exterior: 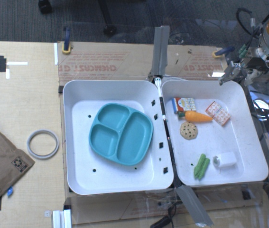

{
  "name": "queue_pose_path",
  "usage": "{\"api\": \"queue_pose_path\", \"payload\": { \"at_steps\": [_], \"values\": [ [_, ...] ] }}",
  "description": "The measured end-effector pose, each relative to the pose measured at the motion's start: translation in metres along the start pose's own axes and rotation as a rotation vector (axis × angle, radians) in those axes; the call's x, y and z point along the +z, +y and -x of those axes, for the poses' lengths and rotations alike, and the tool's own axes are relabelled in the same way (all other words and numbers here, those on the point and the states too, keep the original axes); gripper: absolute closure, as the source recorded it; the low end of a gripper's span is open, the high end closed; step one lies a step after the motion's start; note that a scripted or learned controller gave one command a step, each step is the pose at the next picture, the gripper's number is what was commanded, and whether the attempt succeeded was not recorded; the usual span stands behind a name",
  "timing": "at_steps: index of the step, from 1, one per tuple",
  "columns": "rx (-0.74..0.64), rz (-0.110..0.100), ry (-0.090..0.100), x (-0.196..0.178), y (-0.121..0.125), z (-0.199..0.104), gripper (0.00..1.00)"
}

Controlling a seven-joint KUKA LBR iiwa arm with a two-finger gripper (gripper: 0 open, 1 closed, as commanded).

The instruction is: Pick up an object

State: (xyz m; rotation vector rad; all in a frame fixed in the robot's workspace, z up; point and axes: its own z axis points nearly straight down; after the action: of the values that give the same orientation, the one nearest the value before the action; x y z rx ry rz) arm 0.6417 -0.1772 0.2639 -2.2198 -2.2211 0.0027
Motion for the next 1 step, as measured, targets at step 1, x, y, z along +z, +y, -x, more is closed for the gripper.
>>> {"api": "queue_pose_path", "payload": {
  "at_steps": [1],
  "values": [
    [0.203, 0.000, -0.002, -0.1770, 0.0174, -0.0182, 0.00]
  ]
}}
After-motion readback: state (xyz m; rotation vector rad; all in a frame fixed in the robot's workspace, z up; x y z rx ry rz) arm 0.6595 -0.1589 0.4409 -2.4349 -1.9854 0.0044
